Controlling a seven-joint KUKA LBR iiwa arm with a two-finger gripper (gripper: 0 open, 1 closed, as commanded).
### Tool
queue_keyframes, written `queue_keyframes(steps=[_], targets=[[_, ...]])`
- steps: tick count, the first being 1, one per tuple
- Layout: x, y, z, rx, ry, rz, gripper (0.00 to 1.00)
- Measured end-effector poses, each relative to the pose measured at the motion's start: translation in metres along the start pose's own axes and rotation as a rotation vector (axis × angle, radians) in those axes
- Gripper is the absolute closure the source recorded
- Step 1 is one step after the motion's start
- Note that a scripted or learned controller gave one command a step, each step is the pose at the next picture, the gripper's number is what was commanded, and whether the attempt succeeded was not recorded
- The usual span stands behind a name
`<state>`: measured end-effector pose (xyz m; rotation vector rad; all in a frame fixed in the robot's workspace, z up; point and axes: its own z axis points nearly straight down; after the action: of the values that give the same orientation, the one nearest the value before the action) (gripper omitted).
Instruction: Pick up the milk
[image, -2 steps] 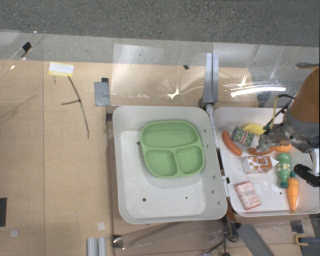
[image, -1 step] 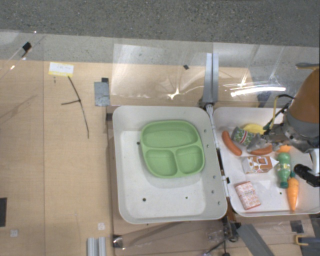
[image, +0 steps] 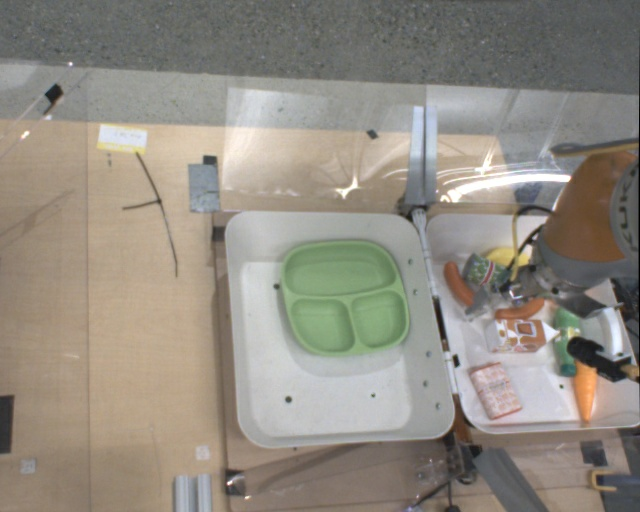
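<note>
We see the grey arm with its orange band (image: 600, 205) reaching in over the right shallow white bin (image: 470, 240). Its pincer (image: 518, 290) sits low among the items at the bin's middle; we cannot tell how it stands. The small white-and-orange milk carton (image: 520, 335) lies flat on the bin floor just below the pincer, near it; contact unclear. Around it: red sausage (image: 456, 283) to the left, pink patterned packet (image: 496, 389) below, orange carrot (image: 586, 392) at the right, something yellow (image: 510, 258) above. The left white bin (image: 250, 400) holds a green three-compartment plastic tray (image: 345, 297). Both bins sit on the light wooden table (image: 100, 330).
</note>
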<state>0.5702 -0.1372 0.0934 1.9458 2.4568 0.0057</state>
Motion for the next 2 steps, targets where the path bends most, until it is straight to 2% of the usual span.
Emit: queue_keyframes(steps=[1,2], targets=[[-0.0017,0.0014,-0.0123,-0.006,-0.002,0.001,1.00],[-0.0017,0.0014,-0.0123,-0.006,-0.002,0.001,0.00]])
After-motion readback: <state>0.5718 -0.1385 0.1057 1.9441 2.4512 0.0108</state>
